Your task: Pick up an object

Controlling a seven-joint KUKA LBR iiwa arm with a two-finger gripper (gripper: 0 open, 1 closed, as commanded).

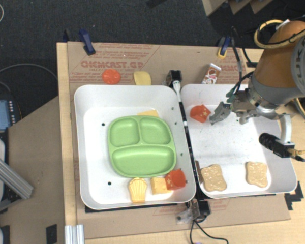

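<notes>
Right bin (274, 187) holds the small red chunk (200, 113) near its upper-left corner, plus two toast slices (214, 177) along the near edge. Gripper (218, 113) sits just beside the chunk, fingers spread a little, nothing between them. Chunk looks like light, rigid toy food, likely slick; best pinched across its flat sides.

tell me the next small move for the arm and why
Probably ease the end effector a little toward the left bin and down onto the red block-shaped toy in the right white bin: it sits just beside that toy, with nothing seen held yet.
</notes>
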